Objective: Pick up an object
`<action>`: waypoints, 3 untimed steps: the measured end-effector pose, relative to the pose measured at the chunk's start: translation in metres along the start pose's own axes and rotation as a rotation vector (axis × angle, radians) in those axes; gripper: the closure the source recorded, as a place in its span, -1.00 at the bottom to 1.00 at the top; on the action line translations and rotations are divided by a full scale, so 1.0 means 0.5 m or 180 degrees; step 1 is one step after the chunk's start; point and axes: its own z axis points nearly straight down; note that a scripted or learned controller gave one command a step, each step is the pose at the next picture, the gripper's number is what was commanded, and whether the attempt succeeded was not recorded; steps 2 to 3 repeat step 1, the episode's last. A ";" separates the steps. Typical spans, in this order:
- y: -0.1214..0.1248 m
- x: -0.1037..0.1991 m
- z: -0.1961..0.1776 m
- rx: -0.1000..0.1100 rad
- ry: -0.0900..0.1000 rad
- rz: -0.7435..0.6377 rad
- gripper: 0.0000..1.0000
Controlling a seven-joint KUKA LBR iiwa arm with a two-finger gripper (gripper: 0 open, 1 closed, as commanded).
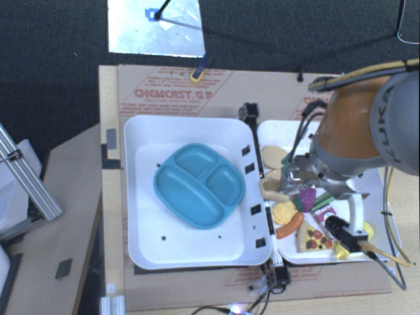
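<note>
Camera view from above has the gripper (296,176) low over the right bin (275,133), near that bin's left wall; metal parts hide its tips, so whether it is spread or closed on anything cannot be told. Just beside it lies glossy plastic toy food: a purple grape bunch (306,196), a pale bun-like round (273,155) toward the far left corner, a bumpy yellow corn piece (283,212), an orange carrot (291,225) and a flat pizza slice (313,239) (red dots on it) by the near edge. Above them bulks the smooth grey arm (394,120) with its orange band (351,120). Left of this, the left bin (141,241), smooth white plastic, holds a rounded blue divided plate (199,184) lying flat at its middle.
</note>
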 end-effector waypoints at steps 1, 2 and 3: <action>-0.004 0.006 -0.038 -0.0005 0.0002 -0.0011 1.00; -0.004 0.006 -0.038 -0.0005 0.0002 -0.0011 1.00; -0.004 0.006 -0.038 -0.0005 0.0002 -0.0011 1.00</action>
